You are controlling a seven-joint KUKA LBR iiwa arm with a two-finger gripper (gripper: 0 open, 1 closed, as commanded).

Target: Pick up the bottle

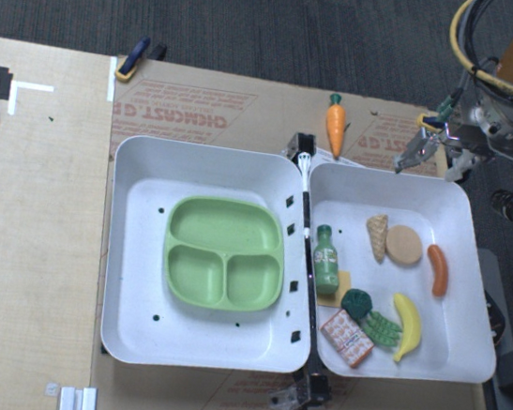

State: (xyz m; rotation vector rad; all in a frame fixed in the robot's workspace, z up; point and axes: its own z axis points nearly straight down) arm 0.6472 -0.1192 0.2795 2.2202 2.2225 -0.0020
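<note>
green bottle (327,258) lying in right bin (475,241), hand (418,154) above rim

Small green bottle (326,259) with darker cap and pale label, lying flat in the right bin (474,277). Cap toward the far side, base toward the near side. Close along the bin's left wall, base touching a yellow block (337,286). Untouched, nothing gripping it.
</note>
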